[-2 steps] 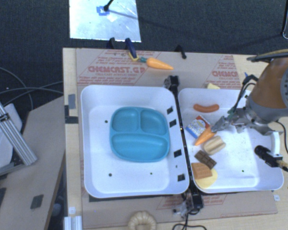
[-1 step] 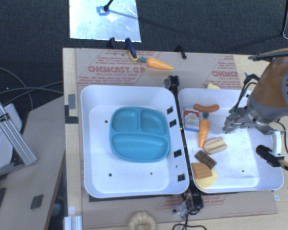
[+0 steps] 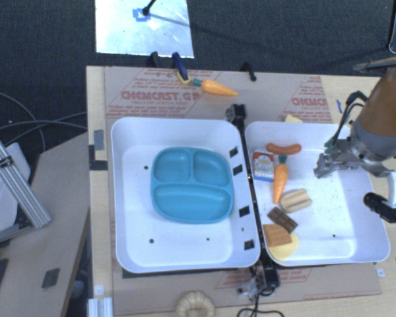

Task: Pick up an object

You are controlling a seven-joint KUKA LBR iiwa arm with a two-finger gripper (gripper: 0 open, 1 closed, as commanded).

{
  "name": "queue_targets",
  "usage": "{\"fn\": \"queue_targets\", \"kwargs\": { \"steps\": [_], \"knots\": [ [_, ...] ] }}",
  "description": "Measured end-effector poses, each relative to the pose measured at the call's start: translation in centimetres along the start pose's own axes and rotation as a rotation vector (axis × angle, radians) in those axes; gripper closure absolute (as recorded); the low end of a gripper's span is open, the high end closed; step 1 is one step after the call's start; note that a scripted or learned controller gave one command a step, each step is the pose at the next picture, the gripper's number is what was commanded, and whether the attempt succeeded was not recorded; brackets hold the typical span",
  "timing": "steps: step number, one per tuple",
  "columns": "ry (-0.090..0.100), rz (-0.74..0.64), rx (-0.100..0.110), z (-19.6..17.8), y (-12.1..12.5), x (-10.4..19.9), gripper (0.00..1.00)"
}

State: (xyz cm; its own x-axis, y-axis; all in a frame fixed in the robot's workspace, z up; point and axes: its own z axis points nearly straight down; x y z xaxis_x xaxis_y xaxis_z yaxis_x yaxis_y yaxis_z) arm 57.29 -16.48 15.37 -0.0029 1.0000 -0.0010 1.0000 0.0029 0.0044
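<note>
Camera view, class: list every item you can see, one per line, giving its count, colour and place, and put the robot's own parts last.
Bins: two, white, side by side on the bench.
Divided plate: one, blue, in the left bin.
Sausage: one, red-orange, top of the right bin.
Small carton: one, white with red and blue, right bin, beside the divider.
Carrot: one, orange, right bin, below the sausage.
Bread roll: one, tan, right bin.
Chocolate piece: one, dark brown, right bin.
Toast-like slice: one, orange-brown, on a yellow piece, right bin's lower left.
Second carrot: one, orange, on the board behind the bins.
Braided ring: one, cream, bottom edge.
Gripper: one, grey, over the right bin.
</note>
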Motion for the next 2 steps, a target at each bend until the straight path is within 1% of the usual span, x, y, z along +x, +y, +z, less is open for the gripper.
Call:
{"fn": "queue_targets", "kwargs": {
  "steps": [1, 2],
  "knots": [
    [-0.001, -0.001, -0.002, -4.4, 0.1, -0.1, 1.00],
    [0.000, -0.001, 0.000, -7.3, 0.2, -0.1, 1.00]
  ]
}}
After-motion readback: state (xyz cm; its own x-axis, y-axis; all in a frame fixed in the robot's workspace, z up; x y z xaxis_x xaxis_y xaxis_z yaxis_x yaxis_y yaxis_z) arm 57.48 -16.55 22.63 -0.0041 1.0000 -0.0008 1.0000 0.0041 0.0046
